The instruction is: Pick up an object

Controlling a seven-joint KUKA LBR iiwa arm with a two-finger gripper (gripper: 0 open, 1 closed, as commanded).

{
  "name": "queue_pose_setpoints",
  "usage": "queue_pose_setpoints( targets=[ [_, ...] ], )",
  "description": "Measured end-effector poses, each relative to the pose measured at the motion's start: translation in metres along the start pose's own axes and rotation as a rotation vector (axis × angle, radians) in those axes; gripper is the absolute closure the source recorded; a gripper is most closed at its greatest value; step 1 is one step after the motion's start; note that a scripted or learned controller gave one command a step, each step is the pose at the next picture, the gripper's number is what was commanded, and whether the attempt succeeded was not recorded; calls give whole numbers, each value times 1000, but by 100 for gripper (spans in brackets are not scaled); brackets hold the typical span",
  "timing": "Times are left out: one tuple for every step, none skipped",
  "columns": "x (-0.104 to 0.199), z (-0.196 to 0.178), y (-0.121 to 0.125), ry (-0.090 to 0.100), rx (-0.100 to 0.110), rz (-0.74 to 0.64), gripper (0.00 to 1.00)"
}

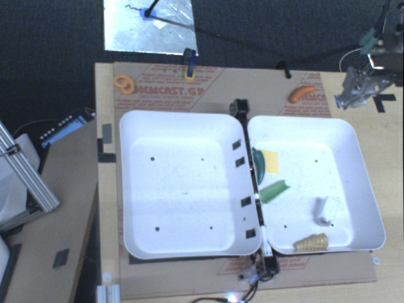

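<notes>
Nearest the camera, right shallow white bin (360,169): tan ridged cone-shaped piece (312,242) lying along its front wall. Just behind it, small grey cylinder (322,210). Toward the divider, flat green strip (273,190) lying at a slant, then a yellow square card (269,161) with a dark green curved piece (258,163) touching its left edge. Left shallow white bin (177,182) sits beside it, walls touching. Farther back on the brown board (208,84): orange sausage-shaped toy (301,94), tan ring (124,83), yellow-and-blue clamp (189,65). Gripper (355,95) at far right, above the bench outside the bins, nothing seen in it; grip state cannot tell.
</notes>
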State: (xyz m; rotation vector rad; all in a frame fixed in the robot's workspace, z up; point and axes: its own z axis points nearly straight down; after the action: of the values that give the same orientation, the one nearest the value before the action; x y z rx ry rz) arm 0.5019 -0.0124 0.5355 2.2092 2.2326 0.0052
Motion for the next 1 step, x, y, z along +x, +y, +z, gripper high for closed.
queue_pose_setpoints(
  targets=[
    [-122, 1, 22, -6, -1, 20, 100]
  ],
)
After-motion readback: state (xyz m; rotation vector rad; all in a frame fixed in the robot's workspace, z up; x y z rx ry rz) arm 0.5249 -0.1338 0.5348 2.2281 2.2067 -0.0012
